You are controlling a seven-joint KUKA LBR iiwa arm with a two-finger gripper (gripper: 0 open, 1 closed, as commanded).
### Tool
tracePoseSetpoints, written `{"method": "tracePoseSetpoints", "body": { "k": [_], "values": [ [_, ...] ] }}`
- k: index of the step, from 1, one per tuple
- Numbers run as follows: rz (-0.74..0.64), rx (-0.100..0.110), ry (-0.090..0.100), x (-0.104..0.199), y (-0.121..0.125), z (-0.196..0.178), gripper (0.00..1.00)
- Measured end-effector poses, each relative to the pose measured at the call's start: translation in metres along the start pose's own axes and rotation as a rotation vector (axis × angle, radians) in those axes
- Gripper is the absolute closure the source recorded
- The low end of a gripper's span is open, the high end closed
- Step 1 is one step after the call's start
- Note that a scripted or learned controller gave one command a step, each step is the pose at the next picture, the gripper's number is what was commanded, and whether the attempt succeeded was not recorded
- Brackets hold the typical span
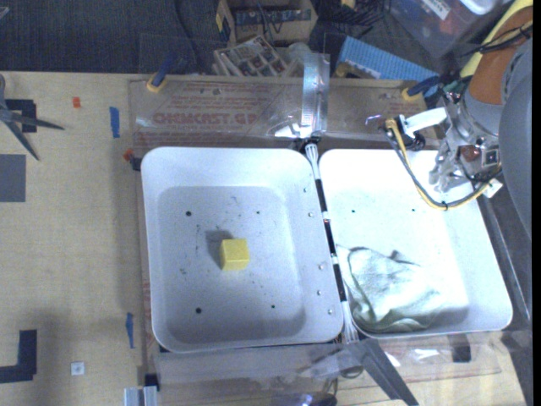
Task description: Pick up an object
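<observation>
The tool [461, 161] sits at about two o'clock in the camera view, over the far right corner of the right bin [499, 299], at the end of the grey arm [517, 74] with its orange band [490, 79]. Cables crowd around it: a yellow cable [414, 176] loops down from it over the bin's white floor. Whether the tool is wide or narrow I cannot tell, since the metal parts and wires blur together there, and nothing can be made out between its tips.

Below it, toward five o'clock, a crumpled pale cloth [390, 293] lies in the near part of the right bin, bunched against the near wall and close to the divider between the two bins.

Across that divider, toward nine o'clock from the cloth, the left bin [161, 176] holds a small yellow block [235, 254]. It rests flat on the bin floor near the middle, well apart from every wall and well apart from the tool. Dark specks dot the floor around it.

Beyond the bins, at twelve o'clock, a clear plastic sheet [211, 112] with red lettering lies along the wooden table [68, 252]. A blue ridged item [376, 59] sits behind it, among clutter
</observation>
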State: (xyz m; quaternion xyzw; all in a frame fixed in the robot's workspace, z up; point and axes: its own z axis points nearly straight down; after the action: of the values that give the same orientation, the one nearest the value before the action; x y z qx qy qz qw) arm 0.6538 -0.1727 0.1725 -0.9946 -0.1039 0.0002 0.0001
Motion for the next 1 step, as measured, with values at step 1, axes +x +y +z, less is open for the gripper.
{"method": "tracePoseSetpoints", "body": {
  "k": [1],
  "values": [
    [0.0, -0.001, 0.001, -0.0016, 0.0016, -0.0119, 1.0]
  ]
}}
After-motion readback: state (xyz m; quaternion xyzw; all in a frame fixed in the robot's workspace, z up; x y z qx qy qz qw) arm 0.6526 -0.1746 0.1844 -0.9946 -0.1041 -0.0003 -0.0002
